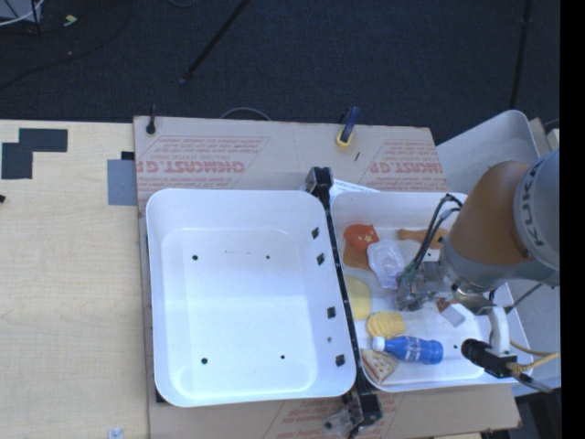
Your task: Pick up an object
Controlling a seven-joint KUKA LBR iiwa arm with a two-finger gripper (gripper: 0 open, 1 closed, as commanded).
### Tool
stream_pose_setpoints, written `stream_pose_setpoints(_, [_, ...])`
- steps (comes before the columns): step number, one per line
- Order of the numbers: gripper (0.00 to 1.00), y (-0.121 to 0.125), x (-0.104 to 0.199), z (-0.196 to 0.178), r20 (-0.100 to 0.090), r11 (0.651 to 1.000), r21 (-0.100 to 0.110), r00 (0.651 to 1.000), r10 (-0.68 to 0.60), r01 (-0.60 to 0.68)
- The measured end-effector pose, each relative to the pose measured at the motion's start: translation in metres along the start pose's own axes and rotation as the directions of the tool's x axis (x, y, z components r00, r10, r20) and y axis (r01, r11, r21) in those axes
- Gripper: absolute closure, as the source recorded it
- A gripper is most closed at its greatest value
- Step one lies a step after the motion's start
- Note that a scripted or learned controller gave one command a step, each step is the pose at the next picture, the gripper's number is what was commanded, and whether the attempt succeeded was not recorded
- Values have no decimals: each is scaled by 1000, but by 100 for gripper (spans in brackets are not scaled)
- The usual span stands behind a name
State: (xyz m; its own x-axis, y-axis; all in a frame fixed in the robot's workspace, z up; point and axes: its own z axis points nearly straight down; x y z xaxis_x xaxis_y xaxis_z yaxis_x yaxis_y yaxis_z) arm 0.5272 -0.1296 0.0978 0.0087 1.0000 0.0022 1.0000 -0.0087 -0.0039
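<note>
From the single overhead camera, the grey arm [512, 222] is reaching in from the right and hanging its gripper [410, 293] low over the right bin [430, 378], where all the loose objects are lying; that is presumably why the program is working on this side, since the left bin [164, 273] is offering it nothing to grasp. The tool is sitting among the clutter, just beside a clear crumpled plastic piece [387, 262] and just above a yellow corn-like toy [385, 324], but whether it is spread, closed or pinching anything cannot be told at this size, so no grasp can be claimed. Counting what is lying in the right bin: one orange-red toy [361, 236] near the divider, one clear plastic piece, one pale yellow round item [357, 293] against the left wall, one yellow corn-like toy, one blue bottle [413, 348] with a white cap on its side, one wedge-shaped item [378, 365] in the near corner, and one tan piece [419, 236] partly hidden behind the arm's cables. Any of these could be serving as the target; the nearest candidates are looking like the clear piece and the yellow toy.
</note>
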Motion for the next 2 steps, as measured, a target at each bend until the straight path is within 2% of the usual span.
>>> stream_pose_setpoints(1, [100, 36, 47, -37, 1, 1000, -6, 1000, -13, 13])
stream_pose_setpoints(2, [100, 39, 35, 2, 1, 1000, 2, 1000, -7, 7])
